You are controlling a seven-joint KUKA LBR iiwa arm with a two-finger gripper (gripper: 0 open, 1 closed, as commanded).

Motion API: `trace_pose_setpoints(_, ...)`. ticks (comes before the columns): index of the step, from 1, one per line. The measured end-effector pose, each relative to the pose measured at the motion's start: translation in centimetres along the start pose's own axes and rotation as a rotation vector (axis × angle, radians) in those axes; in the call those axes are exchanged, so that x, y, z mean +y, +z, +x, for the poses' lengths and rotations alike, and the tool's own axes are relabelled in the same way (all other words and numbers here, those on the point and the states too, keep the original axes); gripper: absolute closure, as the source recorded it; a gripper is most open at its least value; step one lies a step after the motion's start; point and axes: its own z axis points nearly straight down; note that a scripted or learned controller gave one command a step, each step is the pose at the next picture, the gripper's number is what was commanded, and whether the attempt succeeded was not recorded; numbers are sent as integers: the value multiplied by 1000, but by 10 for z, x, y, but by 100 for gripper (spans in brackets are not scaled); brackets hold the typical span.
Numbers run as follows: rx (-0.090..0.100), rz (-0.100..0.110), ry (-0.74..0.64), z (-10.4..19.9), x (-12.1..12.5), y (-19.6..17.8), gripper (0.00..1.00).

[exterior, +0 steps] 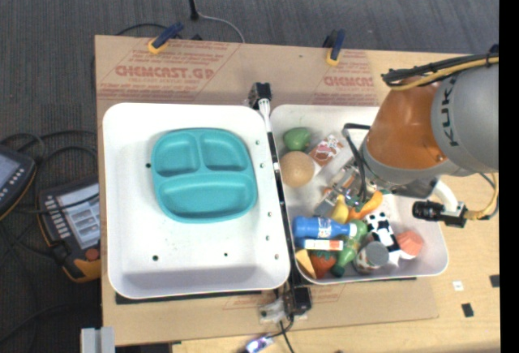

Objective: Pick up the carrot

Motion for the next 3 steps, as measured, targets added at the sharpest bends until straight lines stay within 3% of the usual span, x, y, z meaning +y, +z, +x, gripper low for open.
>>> trace_pose_setpoints(1,18,9,-425,-2,-20,2,0)
trace_pose_setpoints(2,18,14,-39,18,-30,1,0)
trace_pose_setpoints(3,35,25,-76,7,-9,4,0)
